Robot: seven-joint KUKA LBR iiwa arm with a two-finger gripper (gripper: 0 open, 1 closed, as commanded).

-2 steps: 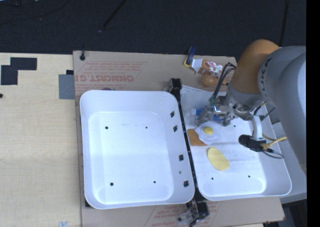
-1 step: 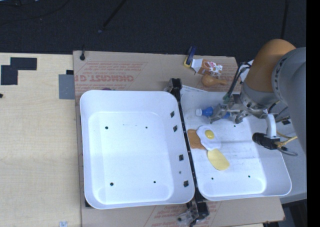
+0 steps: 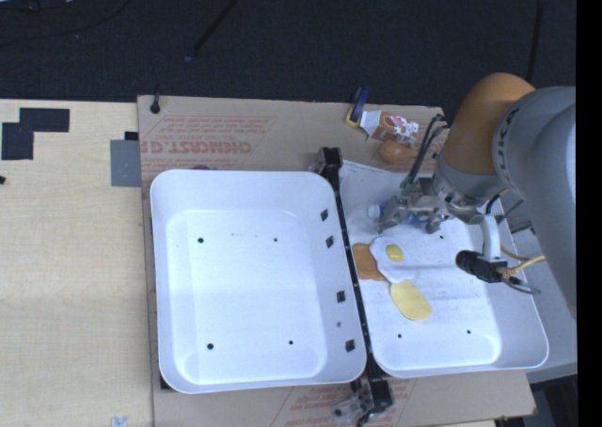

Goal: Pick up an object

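A grey KUKA arm (image 3: 527,162) with an orange band reaches over the right-hand white bin (image 3: 470,345) on the counter (image 3: 66,256), its end effector (image 3: 411,213) low over the bin's far end; whether it grips anything cannot be told. The left bin (image 3: 245,275) sits alongside. Just nearer than the end effector lie a toy fried egg (image 3: 391,254), a yellow oval piece (image 3: 411,300) and a brown piece (image 3: 365,262), touching or overlapping. All look light, flat and slick, best pinched across a raised edge.
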